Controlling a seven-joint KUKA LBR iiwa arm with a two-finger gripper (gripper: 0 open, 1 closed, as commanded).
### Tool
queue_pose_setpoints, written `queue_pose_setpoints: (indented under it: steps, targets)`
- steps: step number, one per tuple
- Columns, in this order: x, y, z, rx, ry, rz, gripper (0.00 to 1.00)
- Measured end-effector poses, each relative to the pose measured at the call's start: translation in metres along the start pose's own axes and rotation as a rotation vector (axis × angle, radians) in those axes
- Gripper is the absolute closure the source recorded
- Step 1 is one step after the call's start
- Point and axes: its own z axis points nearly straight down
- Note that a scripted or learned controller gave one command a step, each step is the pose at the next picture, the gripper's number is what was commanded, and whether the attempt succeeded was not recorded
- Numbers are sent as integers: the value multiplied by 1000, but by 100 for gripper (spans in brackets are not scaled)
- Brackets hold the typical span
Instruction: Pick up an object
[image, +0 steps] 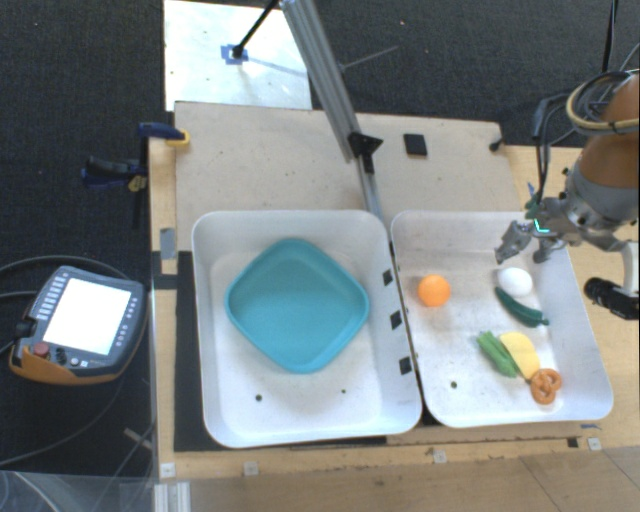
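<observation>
The arm is reached in from the right, and the gripper (527, 242) is held over the far part of the right bin (580, 400), fingers parted, nothing between them. Just beside it a white egg (515, 281) is lying. An orange ball (434, 291), green vegetables (497, 354) and a pretzel (545, 385) are also contained. A teal plate (297, 317) is placed in the left bin (220, 410)

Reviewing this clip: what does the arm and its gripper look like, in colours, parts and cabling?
The arm enters from the right as a rounded grey body with an orange band. Dark cables loop beside it, near the upper right. At its end sits a grey metal gripper with two short fingers and a small green light on its body.
</observation>
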Motion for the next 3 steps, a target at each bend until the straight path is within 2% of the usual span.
queue_pose_setpoints:
  steps: [1,3]
  targets:
    - [0,0,0,0,0,0,0]
    - [4,5,102,3,1,0,0]
